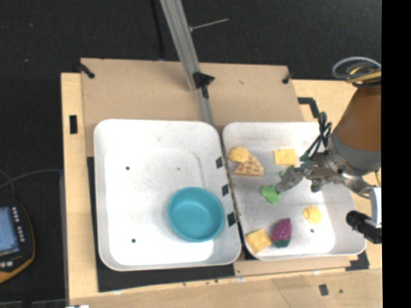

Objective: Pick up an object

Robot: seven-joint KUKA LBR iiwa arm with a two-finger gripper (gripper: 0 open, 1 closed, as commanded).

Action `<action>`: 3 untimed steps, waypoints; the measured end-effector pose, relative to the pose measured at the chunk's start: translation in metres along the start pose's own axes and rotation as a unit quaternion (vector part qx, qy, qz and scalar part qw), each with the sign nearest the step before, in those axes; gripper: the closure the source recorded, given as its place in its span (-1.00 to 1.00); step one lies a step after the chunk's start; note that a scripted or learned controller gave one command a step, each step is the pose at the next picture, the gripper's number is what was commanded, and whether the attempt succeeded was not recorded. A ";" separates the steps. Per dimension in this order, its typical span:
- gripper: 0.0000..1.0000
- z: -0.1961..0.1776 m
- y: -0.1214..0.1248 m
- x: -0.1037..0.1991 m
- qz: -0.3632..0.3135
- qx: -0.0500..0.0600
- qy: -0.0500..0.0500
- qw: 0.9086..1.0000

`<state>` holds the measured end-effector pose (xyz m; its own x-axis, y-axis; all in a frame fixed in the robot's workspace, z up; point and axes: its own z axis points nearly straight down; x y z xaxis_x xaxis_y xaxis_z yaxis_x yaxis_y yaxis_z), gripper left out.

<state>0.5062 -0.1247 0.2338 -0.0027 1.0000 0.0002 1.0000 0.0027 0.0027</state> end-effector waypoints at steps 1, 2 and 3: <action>-1.00 0.000 0.000 0.000 0.001 0.000 0.000 1.000; -1.00 0.060 0.000 0.006 0.001 0.004 0.000 1.000; -1.00 0.119 -0.008 0.000 0.002 0.004 0.000 1.000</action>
<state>0.4987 -0.1249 0.1149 0.0009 1.0000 -0.0003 1.0000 -0.0009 -0.0051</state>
